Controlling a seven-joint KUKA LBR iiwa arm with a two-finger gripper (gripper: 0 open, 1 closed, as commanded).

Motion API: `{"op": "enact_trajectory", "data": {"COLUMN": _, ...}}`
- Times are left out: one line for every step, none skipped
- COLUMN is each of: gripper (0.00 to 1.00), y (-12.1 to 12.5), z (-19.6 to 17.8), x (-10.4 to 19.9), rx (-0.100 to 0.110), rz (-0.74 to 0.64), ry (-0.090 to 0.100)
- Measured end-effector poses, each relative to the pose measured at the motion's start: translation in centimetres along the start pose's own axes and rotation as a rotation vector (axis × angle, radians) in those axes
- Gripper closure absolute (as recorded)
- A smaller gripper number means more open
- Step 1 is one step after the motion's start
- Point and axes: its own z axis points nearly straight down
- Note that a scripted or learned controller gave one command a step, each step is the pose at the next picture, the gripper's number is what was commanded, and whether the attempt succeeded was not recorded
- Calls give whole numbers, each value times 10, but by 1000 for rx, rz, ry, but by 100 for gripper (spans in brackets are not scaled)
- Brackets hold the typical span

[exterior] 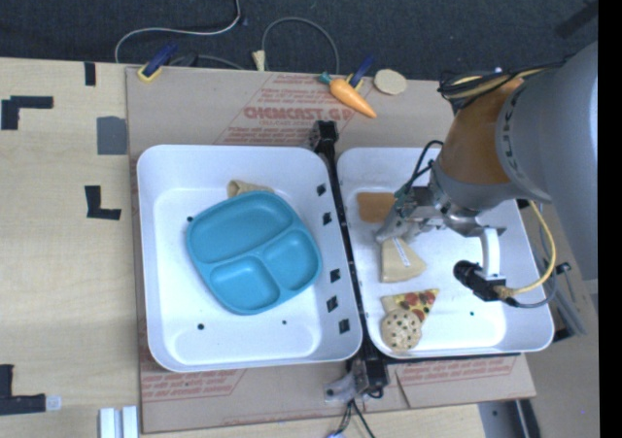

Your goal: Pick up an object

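Likely target: pale wedge, cheese-like (398, 260), flat on the floor of the right bin (520, 334), near its middle, just under the arm's wrist.
Why there: lying loose among other toy foods, apparently scattered for picking rather than arranged.
Nearest neighbours: tan toast-like slab (373, 206) just above the wedge, near the bin's left wall; pizza slice (412, 303) and cookie (400, 330) below it, touching or nearly touching each other.
Claw: (400, 225) low over the gap between slab and wedge, reaching in from the right under the orange band.
Claw opening: cannot tell; metal parts blur together against the white floor.
Claw contact: seems to be at or just beside the wedge's upper edge; nothing visibly lifted or clamped.
Step, as a judgement: descent or closing stage of a grasp, object not yet raised.
Risk: slab and wedge close together, so a nudge or a double catch is possible; flat, low pieces are hard to pinch.
Left bin: (160, 232) holds a blue divided plate (253, 252) with a tan piece (243, 188) peeking from behind its top edge.
Table: (58, 261) toy carrot (350, 98) and a pale disc (391, 83) on cardboard behind the bins.
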Motion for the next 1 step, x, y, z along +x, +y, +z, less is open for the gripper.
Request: {"op": "enact_trajectory", "data": {"gripper": 100, "y": 6, "z": -89, "x": 79, "rx": -11, "rz": -8, "ry": 2}}
